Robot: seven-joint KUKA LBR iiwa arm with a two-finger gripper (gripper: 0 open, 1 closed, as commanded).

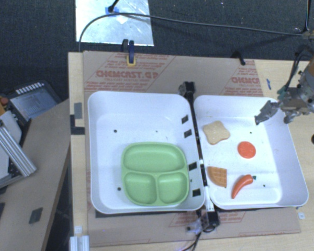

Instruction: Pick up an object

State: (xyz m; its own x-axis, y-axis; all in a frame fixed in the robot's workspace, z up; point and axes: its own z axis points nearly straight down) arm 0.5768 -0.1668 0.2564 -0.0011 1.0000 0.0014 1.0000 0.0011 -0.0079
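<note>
The right bin (290,156) holds several toy foods. A tan bread slice (216,132) lies at its upper left, and a round orange-red piece (246,149) sits in the middle. An orange waffle square (217,175) rests against the left wall, with a red chili pepper (243,185) near the front. My gripper (276,116) hovers over the bin's upper right part, up and to the right of the round piece. It is open, with nothing between its two dark fingers.
The left bin (102,140) contains a green divided plate (154,172) toward its front. A black clip strip (194,140) joins the two bins. A yellow clamp (130,54) and cables lie behind the bins, and grey equipment (10,145) stands at the far left.
</note>
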